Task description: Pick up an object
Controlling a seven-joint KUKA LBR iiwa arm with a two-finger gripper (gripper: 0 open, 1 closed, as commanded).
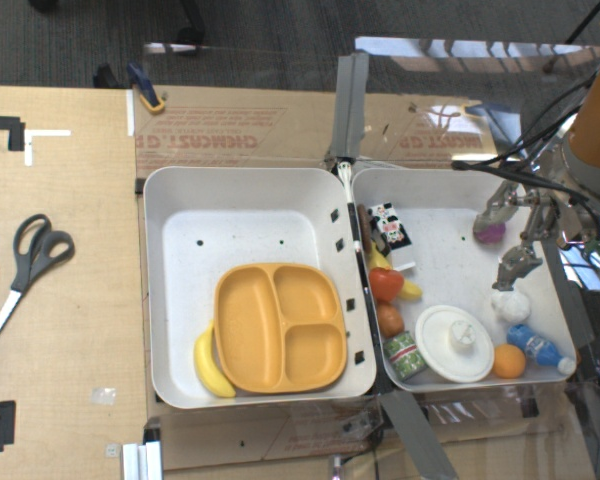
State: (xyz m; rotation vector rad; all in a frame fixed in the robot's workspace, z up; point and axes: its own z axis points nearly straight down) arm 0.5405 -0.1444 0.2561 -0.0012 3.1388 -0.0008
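Note:
My gripper (507, 236) hangs over the far right part of the right bin (435, 193) with its fingers spread open and nothing clearly between them. A small purple object (491, 232) lies on the bin floor just left of the fingers. A white ball (512, 306) sits just below the lower finger. Toward the front lie a blue bottle (540, 348), an orange (509, 361), a round white lid (455, 343) and a green can (404, 356). Along the left wall are a red tomato (385, 284) and a black-and-white box (388, 226).
The left bin (180, 228) holds a yellow divided plate (280, 326) and a banana (210, 363) at its front left. Scissors (30, 258) lie on the bench at the far left. Dark cables (540, 138) trail above the right bin's far right corner.

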